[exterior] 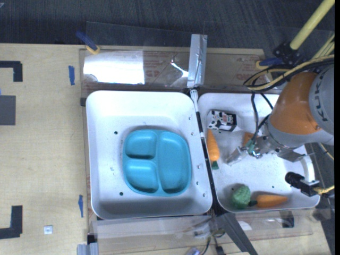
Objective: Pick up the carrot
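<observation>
An orange carrot (212, 146) with a small green end lies along the left wall of the right bin (287, 166), pointing up and down. A second orange carrot (271, 200) lies near that bin's front edge, its tip beside a green leafy lump (240, 194). My gripper (237, 154) hangs over the middle of the right bin, a short way right of the first carrot and apart from it. A small orange piece (247, 138) shows just above the gripper, partly hidden by it.
A black and white object (222, 120) lies at the back left of the right bin. The left bin (101, 142) holds a blue divided plate (157, 161). The grey and orange arm (300, 116) covers the right bin's right side, with cables behind it.
</observation>
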Tool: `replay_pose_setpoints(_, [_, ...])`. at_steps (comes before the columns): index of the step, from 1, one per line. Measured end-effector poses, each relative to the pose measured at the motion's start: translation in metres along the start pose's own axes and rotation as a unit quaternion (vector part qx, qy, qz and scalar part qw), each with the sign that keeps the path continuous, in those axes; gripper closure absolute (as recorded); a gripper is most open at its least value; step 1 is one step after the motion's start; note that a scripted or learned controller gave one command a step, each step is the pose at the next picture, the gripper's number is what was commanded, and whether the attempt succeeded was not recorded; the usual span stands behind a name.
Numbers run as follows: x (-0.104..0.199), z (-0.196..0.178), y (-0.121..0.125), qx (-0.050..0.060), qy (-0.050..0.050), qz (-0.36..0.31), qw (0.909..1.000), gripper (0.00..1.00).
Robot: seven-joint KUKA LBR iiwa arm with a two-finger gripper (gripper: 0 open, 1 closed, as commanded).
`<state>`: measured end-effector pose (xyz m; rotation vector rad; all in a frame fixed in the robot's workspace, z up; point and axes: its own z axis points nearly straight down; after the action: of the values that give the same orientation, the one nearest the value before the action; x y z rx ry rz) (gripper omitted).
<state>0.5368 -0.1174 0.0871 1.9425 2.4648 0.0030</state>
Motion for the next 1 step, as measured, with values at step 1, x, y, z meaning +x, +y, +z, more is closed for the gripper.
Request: replay_pose_setpoints(1, [-0.0489, -0.0273, 0.0308, 0.001, 0.000, -0.155, 0.9879, 0.00])
